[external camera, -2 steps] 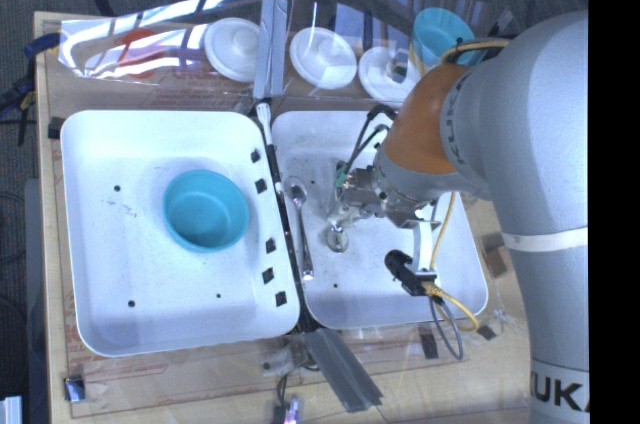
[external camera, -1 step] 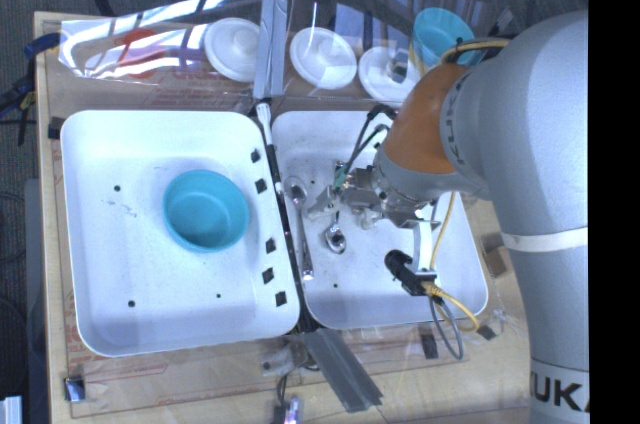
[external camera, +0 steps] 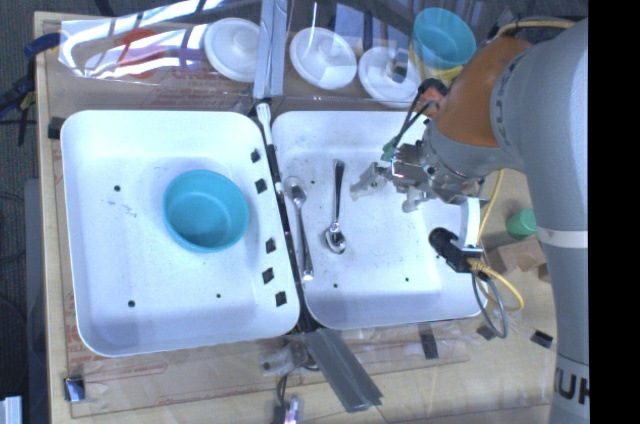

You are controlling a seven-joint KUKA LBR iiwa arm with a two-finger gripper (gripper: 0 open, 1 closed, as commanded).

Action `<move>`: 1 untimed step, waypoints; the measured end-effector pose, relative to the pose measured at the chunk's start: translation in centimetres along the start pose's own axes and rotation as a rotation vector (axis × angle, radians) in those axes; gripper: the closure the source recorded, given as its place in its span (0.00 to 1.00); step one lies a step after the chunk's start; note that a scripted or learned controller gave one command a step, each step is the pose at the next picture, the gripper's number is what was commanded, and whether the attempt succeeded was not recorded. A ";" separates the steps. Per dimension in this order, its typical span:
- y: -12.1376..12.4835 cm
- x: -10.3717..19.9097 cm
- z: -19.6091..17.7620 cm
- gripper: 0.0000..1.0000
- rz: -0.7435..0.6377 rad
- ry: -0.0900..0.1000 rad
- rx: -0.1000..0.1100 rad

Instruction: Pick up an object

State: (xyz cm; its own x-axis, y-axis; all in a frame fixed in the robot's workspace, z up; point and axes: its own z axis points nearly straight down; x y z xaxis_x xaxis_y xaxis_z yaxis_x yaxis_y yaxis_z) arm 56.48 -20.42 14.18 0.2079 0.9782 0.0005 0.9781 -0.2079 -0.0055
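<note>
End effector [external camera: 385,180] hovers low over the right bin [external camera: 455,297]; can't tell its grip state from this angle; two spoons lie apart on that bin's floor, one [external camera: 336,208] near centre, another [external camera: 299,227] along the left wall; blue bowl [external camera: 206,209] sits in the left bin [external camera: 110,312].

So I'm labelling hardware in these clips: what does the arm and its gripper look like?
A thick, rounded grey arm with an orange band above the wrist, ending in a small grey metal two-finger gripper. Black and yellow cables loop beside the wrist.
</note>
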 end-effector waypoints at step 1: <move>-4.3 4.1 5.3 0.00 -0.188 0.001 0.001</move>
State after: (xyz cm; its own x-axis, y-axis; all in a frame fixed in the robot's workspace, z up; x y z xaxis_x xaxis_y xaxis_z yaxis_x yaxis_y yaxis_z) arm 53.11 -15.48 8.86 0.0218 0.9998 0.0023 0.9997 -0.0218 -0.0062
